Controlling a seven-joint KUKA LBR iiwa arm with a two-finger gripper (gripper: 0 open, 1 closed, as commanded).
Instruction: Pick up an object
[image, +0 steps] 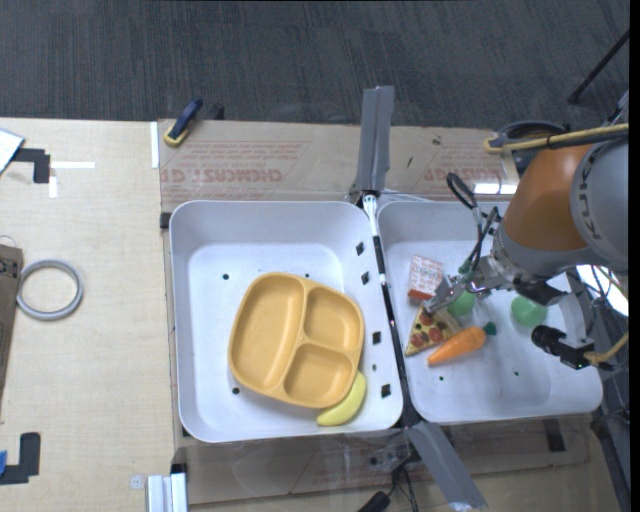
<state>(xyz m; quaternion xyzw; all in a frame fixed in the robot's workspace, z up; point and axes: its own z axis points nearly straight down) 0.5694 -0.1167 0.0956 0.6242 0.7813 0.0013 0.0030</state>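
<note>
The right bin (500, 400) holds a small red and white packet (424, 277), a pizza slice toy (424, 332), an orange carrot (458, 345) and a green object (528, 311). My gripper (447, 298) hangs low over the bin's left part, just above the pizza slice and carrot and right of the packet. Something small and green sits by its fingertips. The grey arm with its orange band (545, 200) reaches in from the right.
The left bin (190, 330) holds a yellow divided plate (296, 340) with a banana (344, 405) at its lower right edge. A tape roll (47, 289) lies on the bench at the left. Cardboard (260, 160) lies behind the bins.
</note>
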